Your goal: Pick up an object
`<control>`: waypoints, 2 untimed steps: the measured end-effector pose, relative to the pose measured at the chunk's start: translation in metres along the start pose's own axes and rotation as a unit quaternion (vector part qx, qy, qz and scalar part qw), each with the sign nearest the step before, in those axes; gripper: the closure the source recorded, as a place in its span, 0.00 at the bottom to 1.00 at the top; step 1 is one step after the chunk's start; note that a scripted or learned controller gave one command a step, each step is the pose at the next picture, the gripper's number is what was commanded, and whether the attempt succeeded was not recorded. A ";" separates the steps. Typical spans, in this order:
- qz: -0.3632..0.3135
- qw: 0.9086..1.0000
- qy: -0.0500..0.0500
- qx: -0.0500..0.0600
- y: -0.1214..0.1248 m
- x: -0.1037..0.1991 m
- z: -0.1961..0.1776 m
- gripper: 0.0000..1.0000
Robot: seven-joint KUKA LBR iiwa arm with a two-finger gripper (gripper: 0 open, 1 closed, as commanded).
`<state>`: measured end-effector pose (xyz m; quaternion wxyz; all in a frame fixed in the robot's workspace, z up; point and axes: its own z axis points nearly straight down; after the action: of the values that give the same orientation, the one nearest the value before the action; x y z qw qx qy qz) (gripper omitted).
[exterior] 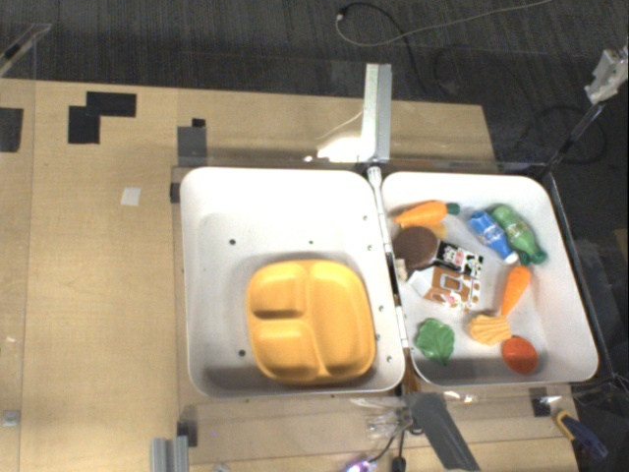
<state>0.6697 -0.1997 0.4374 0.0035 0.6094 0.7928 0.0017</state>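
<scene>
Red ball (pixel 520 353): front of right bin (pixel 578 293), beside orange carrot (pixel 514 288).
Green toy (pixel 433 340): same bin, front left.
Yellow divided tray (pixel 311 318): lying in left bin (pixel 211 254).
End effector: spread or pressed together, cannot tell.

Yellow tray (pixel 311 319) (white bins (pixel 211 264)), orange carrot (pixel 422 212), green bottle (pixel 517 232).

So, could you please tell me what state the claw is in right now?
Claw: cannot be told from this picture.
</scene>
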 end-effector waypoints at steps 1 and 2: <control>-0.123 0.992 0.000 -0.001 -0.001 -0.004 0.000 1.00; -0.261 0.965 0.000 -0.001 -0.001 -0.004 -0.001 1.00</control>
<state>0.6699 -0.2039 0.4381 0.0049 0.3810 0.9246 0.0013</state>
